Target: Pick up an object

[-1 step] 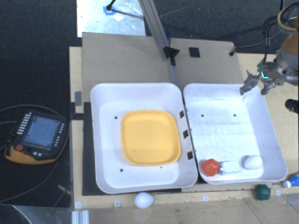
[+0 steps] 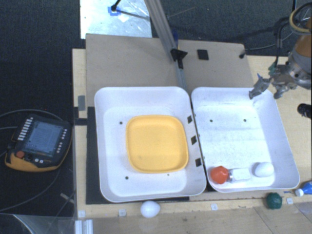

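A white egg-shaped thing (image 2: 150, 208) lies on the bench lip at the near edge, outside both bins, and a dark green ball (image 2: 274, 200) sits off the right bin's near corner. Neither is my business yet.

My gripper (image 2: 267, 88) hangs over the far right corner of the right bin (image 2: 234, 116), fingers spread apart with nothing between them. Working outward from there, the bin floor under me is bare. The pickable things are bunched against the near wall, well away from me: an orange-red ball (image 2: 219, 174), a small white block (image 2: 241, 174) touching it, and a white egg (image 2: 263, 169) just beside that. The left bin (image 2: 109, 130) holds a yellow plate (image 2: 157, 143).

I judge the egg the best target, since it stands a little freer. I should travel toward the near wall, centre over it, and descend with my spread fingers straddling it, clear of the wall.
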